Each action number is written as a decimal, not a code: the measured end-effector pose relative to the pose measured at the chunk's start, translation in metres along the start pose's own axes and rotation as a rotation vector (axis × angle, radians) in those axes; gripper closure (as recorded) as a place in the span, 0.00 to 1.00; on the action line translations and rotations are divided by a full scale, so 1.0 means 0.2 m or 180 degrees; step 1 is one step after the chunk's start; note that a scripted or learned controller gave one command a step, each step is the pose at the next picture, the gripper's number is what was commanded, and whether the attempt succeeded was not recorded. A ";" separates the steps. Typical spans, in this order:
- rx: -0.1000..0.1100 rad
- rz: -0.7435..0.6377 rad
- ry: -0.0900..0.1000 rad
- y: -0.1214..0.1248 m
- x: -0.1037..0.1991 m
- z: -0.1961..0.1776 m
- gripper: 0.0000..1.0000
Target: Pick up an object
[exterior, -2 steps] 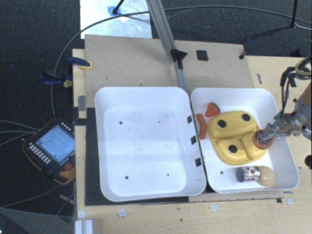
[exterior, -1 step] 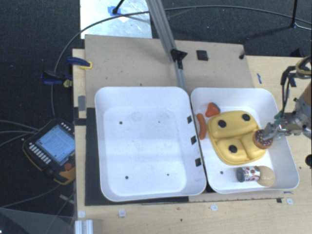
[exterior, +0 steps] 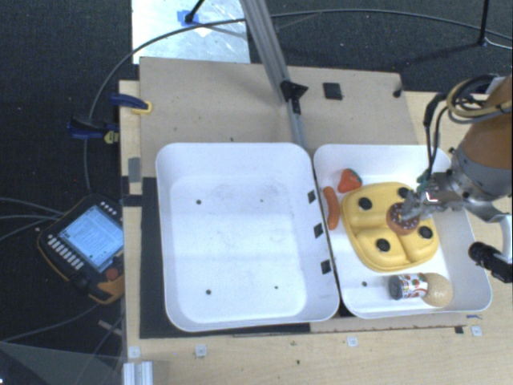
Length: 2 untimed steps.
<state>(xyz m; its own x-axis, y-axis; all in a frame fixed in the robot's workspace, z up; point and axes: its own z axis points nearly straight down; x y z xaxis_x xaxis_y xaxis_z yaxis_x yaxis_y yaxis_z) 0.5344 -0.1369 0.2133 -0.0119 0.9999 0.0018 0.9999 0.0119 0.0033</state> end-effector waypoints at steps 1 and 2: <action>0.0000 0.0001 0.0000 0.12 0.25 0.01 1.00; 0.0002 0.0001 0.0002 0.16 0.54 -0.04 1.00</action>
<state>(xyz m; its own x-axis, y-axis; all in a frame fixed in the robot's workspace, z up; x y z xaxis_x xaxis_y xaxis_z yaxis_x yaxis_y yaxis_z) 0.5649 -0.0289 0.2220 -0.0116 0.9999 0.0023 0.9999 0.0116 0.0026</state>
